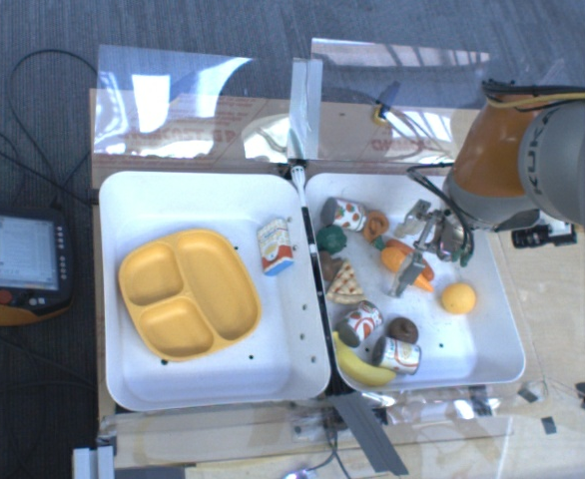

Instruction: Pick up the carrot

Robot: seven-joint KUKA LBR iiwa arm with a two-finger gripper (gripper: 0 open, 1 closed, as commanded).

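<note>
Carrot point(404, 259): short orange toy piece, blunt at one end, lying in the right bin point(492, 352) near its middle, between a pretzel-like orange ring point(375, 226) and a yellow-orange ball point(458, 298). Tool point(412, 267): grey, lowered directly over the carrot, fingers straddling it closely; whether they are actually gripping it cannot be told. Left bin point(173, 392): yellow divided plate point(188, 292) and a small carton point(276, 245).

The gripper point(412, 267) overlaps the carrot point(400, 257), hiding part of it. Finger contact appears indeterminate. The arm point(532, 163) is cut off at the right edge.
</note>
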